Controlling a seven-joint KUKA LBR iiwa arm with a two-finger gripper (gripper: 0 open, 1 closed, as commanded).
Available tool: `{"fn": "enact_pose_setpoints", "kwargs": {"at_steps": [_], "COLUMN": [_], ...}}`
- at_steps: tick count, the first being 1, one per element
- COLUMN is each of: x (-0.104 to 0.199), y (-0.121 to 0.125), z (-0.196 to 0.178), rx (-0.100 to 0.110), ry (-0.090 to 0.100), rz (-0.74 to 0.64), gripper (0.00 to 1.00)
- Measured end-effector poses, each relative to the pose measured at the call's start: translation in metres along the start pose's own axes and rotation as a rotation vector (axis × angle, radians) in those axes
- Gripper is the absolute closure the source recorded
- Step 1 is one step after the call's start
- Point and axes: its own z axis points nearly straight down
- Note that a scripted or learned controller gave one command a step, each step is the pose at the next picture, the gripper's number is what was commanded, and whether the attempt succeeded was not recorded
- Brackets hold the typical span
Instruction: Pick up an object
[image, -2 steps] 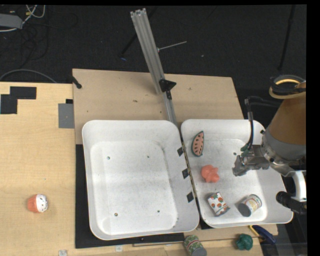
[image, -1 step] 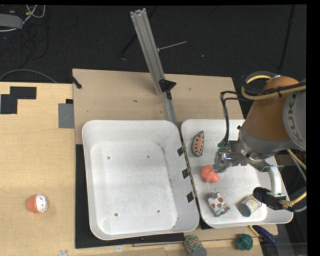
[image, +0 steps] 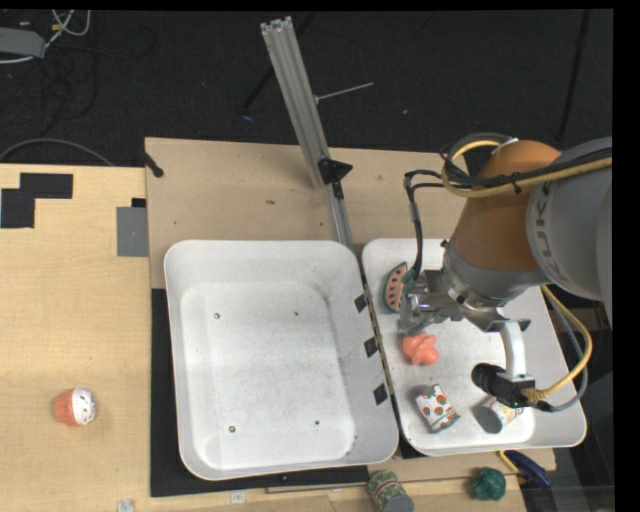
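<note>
Pink lump (image: 421, 348) just below claw (image: 418, 312); claw grip cannot be told.

Off the bins you have a small orange-and-white ball (image: 75, 407) lying on the light wooden bench (image: 60, 300) at far left, a slanted grey aluminium rail (image: 303, 105) rising behind, and a teal crumpled lump (image: 489, 484) beside a dark patterned cylinder (image: 388, 491) along the front edge.
</note>
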Motion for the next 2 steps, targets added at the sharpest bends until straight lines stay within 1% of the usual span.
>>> {"fn": "enact_pose_setpoints", "kwargs": {"at_steps": [1,2], "x": [0.055,0.099], "y": [0.011,0.029], "z": [0.003,0.004], "rx": [0.001,0.002], "ry": [0.002,-0.001], "rz": [-0.001,0.0], "gripper": [1.0,1.0]}}
